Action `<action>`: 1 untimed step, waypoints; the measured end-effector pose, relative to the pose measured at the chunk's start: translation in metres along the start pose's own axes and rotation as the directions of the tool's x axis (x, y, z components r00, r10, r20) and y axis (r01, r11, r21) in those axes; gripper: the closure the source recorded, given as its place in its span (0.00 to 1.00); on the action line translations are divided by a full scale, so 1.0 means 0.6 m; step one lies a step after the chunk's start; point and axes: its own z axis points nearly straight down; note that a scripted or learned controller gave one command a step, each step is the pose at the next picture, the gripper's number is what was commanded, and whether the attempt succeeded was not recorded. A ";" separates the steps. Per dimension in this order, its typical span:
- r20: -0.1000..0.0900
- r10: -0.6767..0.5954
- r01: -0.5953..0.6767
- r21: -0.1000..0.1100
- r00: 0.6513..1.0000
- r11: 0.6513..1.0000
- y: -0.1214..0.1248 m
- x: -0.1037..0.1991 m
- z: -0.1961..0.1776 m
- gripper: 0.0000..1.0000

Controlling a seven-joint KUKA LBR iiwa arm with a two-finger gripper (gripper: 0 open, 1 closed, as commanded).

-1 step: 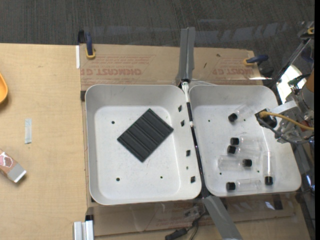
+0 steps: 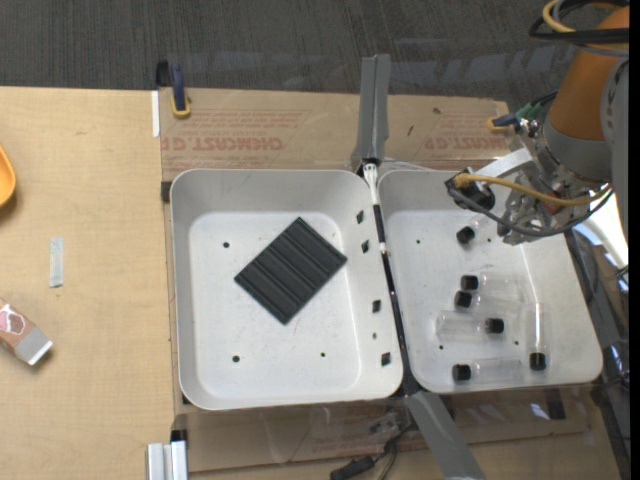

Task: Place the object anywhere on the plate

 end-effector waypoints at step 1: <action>-0.001 0.009 -0.009 0.000 1.000 1.000 -0.030 0.150 -0.069 1.00</action>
